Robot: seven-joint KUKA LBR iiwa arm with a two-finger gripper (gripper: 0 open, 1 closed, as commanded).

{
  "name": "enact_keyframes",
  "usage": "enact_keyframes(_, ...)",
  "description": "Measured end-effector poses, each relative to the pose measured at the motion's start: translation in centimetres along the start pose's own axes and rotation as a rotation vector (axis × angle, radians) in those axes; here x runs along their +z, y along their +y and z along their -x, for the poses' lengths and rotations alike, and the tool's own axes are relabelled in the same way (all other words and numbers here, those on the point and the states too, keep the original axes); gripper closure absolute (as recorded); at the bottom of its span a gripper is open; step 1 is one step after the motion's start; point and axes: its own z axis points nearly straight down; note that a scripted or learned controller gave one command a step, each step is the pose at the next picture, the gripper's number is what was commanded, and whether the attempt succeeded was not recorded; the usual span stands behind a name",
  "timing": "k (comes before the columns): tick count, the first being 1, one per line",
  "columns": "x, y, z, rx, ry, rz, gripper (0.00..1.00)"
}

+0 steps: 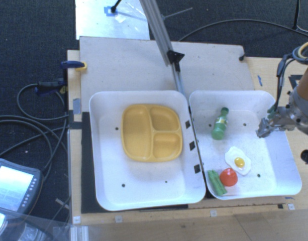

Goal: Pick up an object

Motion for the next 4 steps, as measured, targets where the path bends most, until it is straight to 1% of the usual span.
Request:
enact_keyframes(1, -1.2, 0.0, -5.6, -0.003, 0.001, 0.002, 1.00)
enact_keyframes(3, -0.6, -0.4, -18.0, -0.003, 0.002, 0.000, 1.00)
enact_keyframes(4, 0.0, -1.9, -23.1, -0.002, 0.002, -0.002, 1.00)
